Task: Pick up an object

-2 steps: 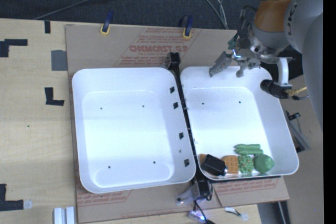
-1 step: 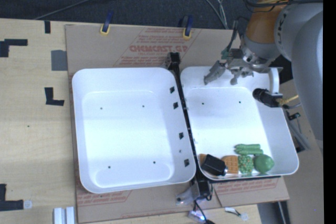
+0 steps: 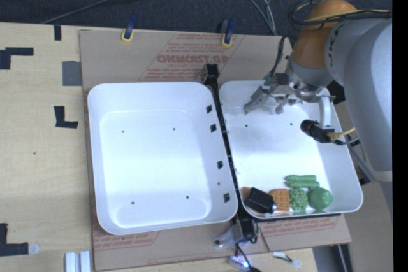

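Gripper (image 3: 262, 102) sits over the far part of the right bin (image 3: 280, 150), near its back wall, fingers spread apart with nothing between them. Two grey fingers (image 3: 254, 103) point left and slightly down toward the divider between the bins. Arm (image 3: 357, 73) comes in from the right — big grey body, orange band above the wrist at the upper right.

Objects are all bunched along the near wall of the right bin, well apart from the gripper:
- black block (image 3: 260, 200), tilted, nearest the divider
- orange piece (image 3: 278, 199), just right of the black block, touching it
- green bumpy piece (image 3: 297, 199), beside the orange one
- green ball (image 3: 320, 198), in the near right corner
- green pod (image 3: 301, 181), lying flat just behind the bumpy piece and the ball

Left bin (image 3: 153, 156) stands beside the right one, rims meeting at a row of black clips. Both bins rest on a cardboard sheet (image 3: 185, 57) with red print — blue-and-yellow clamps at its far edge.
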`<action>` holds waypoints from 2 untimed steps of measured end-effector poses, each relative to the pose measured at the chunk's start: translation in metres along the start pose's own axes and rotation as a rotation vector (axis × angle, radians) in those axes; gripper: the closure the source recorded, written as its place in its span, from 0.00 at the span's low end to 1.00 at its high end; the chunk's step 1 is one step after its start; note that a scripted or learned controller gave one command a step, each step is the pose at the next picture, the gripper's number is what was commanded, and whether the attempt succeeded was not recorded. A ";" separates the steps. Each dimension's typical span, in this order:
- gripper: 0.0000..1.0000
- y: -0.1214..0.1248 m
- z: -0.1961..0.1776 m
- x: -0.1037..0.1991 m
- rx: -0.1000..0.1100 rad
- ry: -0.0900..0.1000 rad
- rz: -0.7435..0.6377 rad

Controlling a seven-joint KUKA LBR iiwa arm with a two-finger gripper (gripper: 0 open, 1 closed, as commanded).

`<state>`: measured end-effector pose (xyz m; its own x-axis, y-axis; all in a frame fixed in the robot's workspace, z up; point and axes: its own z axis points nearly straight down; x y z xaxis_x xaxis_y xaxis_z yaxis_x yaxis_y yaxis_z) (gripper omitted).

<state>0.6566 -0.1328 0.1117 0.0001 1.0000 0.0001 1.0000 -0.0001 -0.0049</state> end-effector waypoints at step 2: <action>1.00 0.000 0.013 0.001 -0.005 0.000 -0.001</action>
<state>0.6567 -0.1321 0.0989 -0.0012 1.0000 -0.0004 1.0000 0.0012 -0.0003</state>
